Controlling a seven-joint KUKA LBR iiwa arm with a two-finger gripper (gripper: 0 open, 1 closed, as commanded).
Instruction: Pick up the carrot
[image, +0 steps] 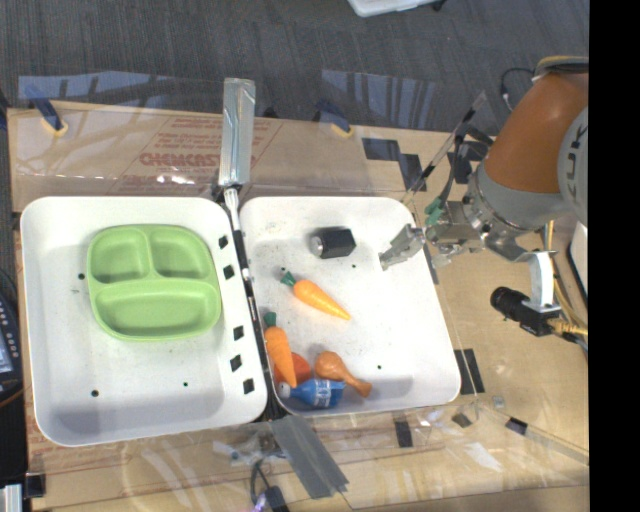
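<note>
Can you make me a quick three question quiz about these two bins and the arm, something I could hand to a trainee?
1. True or false: the green divided plate sits in the left bin.
2. Which lies nearest the carrot in the middle of the right bin? A) the black cylinder B) the blue item C) the green divided plate
3. Fill in: the gripper sits over the right bin's upper ____ corner.

Key: 1 true; 2 A; 3 right.
</note>
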